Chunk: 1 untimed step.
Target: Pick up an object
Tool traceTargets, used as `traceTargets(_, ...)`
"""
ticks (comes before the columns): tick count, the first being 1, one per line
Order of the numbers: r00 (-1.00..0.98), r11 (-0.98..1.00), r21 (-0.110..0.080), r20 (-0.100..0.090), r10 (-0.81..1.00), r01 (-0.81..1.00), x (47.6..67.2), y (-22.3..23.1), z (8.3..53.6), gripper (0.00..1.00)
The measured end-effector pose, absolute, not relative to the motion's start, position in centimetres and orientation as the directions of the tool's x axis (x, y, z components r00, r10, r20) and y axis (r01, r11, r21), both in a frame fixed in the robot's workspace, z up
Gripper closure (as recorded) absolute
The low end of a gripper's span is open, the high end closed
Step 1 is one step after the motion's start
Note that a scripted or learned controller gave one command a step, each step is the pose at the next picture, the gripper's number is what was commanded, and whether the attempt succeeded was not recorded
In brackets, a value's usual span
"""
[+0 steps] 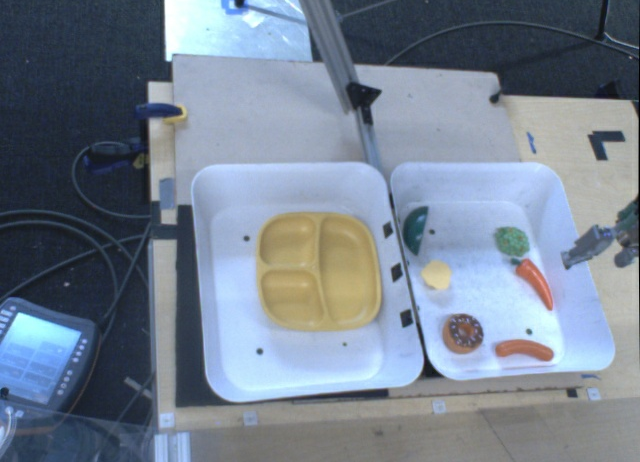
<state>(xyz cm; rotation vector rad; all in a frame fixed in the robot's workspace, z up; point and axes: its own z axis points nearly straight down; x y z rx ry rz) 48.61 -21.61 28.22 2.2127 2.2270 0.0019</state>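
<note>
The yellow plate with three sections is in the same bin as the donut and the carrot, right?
Not quite. The camera view shows the yellow plate alone in the left bin, while the donut and the carrot lie in the right bin.

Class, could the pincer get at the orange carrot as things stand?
Probably yes: the pincer sits at the right bin's edge, and the carrot lies close by, uncovered and apart from the other toys.
</note>
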Motion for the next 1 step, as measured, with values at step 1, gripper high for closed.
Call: traceTargets(1, -0.004, 0.004, 0.003, 0.0, 1.0, 1.0, 48.62, -21.61, 28.23, 0.0)
